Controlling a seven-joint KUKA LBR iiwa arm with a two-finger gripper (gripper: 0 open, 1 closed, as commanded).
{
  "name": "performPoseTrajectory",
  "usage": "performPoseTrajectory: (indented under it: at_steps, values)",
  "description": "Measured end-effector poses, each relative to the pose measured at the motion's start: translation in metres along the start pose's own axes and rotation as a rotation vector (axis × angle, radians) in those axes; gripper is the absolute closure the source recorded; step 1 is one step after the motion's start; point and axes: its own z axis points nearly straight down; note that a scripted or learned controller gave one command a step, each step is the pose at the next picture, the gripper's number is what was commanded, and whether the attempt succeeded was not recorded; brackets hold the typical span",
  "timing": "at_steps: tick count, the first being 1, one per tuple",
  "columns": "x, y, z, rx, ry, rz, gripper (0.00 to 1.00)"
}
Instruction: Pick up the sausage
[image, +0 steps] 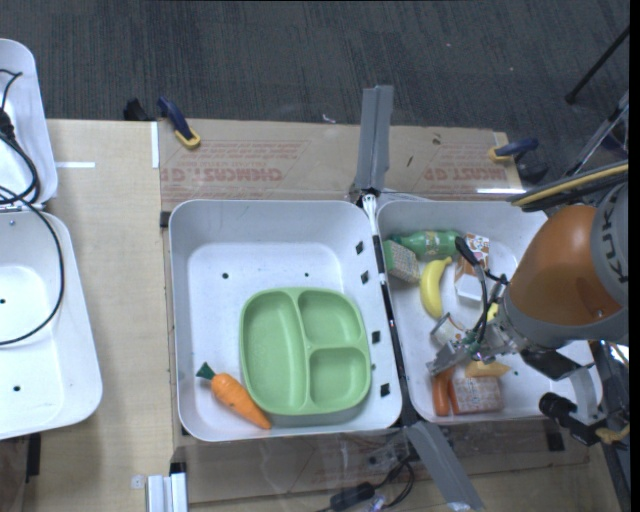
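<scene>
The sausage (440, 396), a short reddish-orange piece, lies near the front left corner of the right bin (520, 215), beside a tan packet (477, 393). My gripper (455, 347) hangs low over the right bin, just behind the sausage and in front of the banana (432, 286). Nothing shows in its grasp. The arm's orange band (565, 270) covers the bin's right part.
A green bottle (425, 243) and a white item (468, 290) lie at the back of the right bin. The left bin (200, 300) holds a green divided plate (305, 350) and a toy carrot (235, 395). A grey divider post (374, 140) stands between the bins.
</scene>
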Motion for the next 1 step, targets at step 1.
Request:
performPoseTrajectory:
  at_steps: [1]
  values:
    - [0.0414,0.0240,-0.1000,-0.002,-0.002,0.261,0.00]
